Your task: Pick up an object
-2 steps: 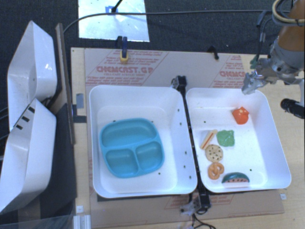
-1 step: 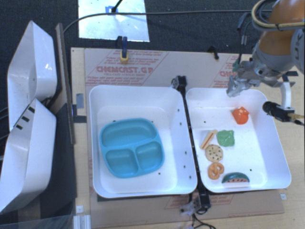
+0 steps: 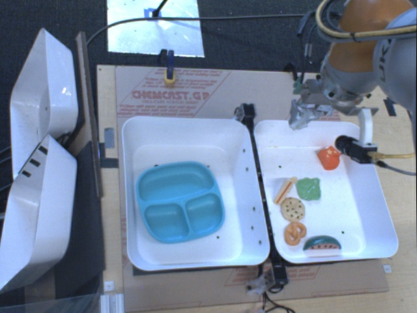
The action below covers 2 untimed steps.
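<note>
Over the far rim of the right bin [image 3: 384,230] sits the gripper [image 3: 303,117], near that bin's back-left corner. Can't tell from this view if it is parted or closed; nothing is visibly held in it.

Candidate objects all lie nearer the camera than the gripper, inside the right bin. The orange piece [image 3: 329,158] is closest, just forward and to the arm side of it, next to a black fitting with a cable [image 3: 355,149]. The green piece [image 3: 309,188], fry-like stick [image 3: 285,190], cookie [image 3: 292,208], pretzel [image 3: 294,232] and watermelon slice [image 3: 322,243] sit further forward, well apart from the gripper. The left bin [image 3: 140,132] holds a blue divided tray [image 3: 180,200].

Risks, as judged:
- Straight descent from here likely lands on the rim or bare bin floor, so a grab on nothing.
- Green piece, stick and cookie are clustered close; a grasp there may nudge neighbours or catch two.
- Flat items like the cookie and watermelon slice look hard to pinch; they could slip out.
- Going for the orange piece risks fouling the black fitting.
</note>
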{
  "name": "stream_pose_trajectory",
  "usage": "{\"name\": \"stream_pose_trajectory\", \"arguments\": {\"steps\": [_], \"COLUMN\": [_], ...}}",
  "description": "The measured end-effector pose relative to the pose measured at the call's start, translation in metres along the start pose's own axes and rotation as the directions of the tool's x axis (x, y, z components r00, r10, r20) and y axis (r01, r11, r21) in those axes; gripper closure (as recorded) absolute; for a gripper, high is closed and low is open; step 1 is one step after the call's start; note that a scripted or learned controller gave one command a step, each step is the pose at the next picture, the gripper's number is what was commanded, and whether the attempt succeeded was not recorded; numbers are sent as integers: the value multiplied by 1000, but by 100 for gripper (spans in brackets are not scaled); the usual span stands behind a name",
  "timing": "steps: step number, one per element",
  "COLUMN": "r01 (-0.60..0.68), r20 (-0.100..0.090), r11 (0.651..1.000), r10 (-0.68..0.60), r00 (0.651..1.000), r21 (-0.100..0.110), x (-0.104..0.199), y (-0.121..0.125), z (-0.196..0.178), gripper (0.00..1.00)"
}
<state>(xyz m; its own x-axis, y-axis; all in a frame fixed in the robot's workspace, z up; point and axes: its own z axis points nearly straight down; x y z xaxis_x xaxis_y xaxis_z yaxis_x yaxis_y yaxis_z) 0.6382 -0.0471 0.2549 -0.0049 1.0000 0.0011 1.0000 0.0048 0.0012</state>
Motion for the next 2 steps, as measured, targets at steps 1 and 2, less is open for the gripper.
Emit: {"name": "stream_pose_trajectory", "arguments": {"steps": [1,2], "r01": [1,0], "r20": [0,0], "r11": [1000,1000], "r10": [-1,0], "r00": [1000,1000], "r21": [0,1], "x": [57,114], "y": [0,-9], "z": [-3,-1], "gripper": [100,100]}}
